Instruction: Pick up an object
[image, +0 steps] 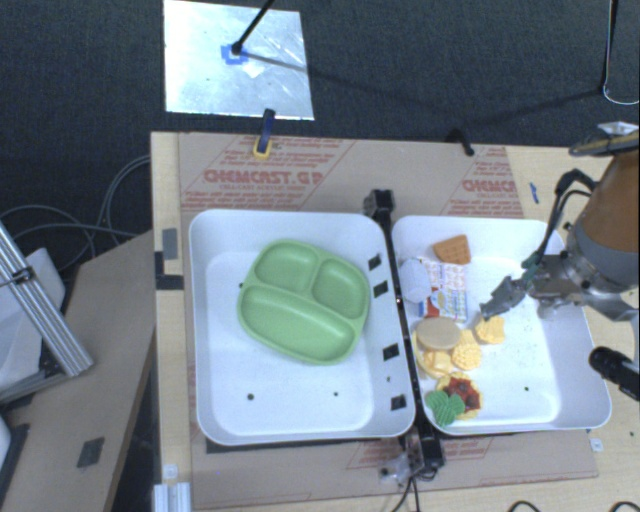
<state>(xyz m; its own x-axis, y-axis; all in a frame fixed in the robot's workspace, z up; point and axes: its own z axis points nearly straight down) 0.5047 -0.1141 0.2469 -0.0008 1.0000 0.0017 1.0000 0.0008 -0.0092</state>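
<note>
Red letters on the worktop (330, 175) spell "CHEMCAST GP". Gripper (497, 300) hangs low in the right bin (575, 390); I cannot tell its state. Just beside its tip lies a small yellow biscuit (490, 331). Farther left, the other bin (215, 300) holds a green plate (303, 300).

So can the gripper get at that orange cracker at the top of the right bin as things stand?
Probably yes. The orange cracker lies alone on bare bin floor, nothing on top, and the gripper hangs just below it in the same right bin.
</note>
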